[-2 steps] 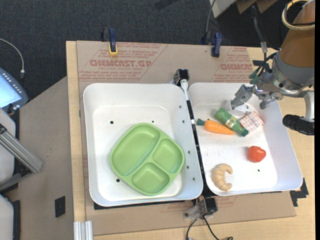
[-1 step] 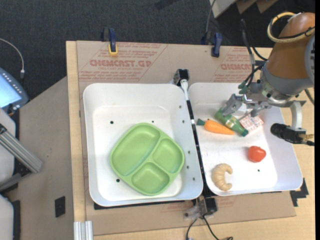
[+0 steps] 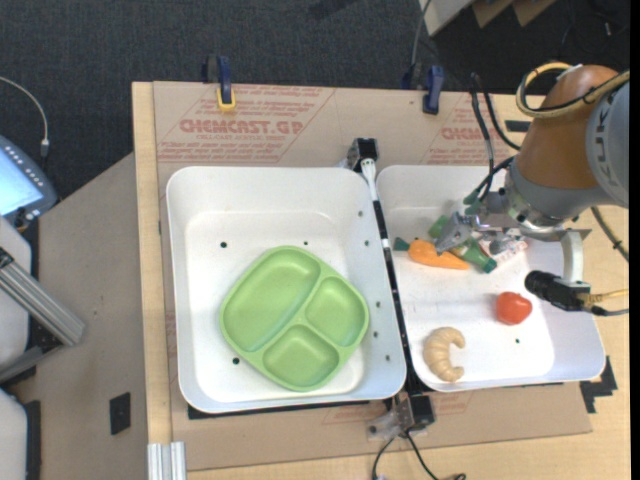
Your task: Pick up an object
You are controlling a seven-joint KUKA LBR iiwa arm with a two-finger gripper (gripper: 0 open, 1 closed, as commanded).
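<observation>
An orange carrot (image 3: pixel 439 257) with a green top lies flat in the right bin (image 3: pixel 570 363), pointing toward the divider. A red tomato (image 3: pixel 513 308) sits upright nearer the bin's right side, apart from the carrot. A tan croissant (image 3: pixel 445 353) curls near the front wall. Beside the carrot's top lies a small green piece (image 3: pixel 484 261), possibly another toy vegetable, partly hidden.

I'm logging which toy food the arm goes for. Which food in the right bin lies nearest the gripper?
The carrot: it lies right beside the gripper, while the tomato and croissant sit apart, nearer the bin's front.
</observation>
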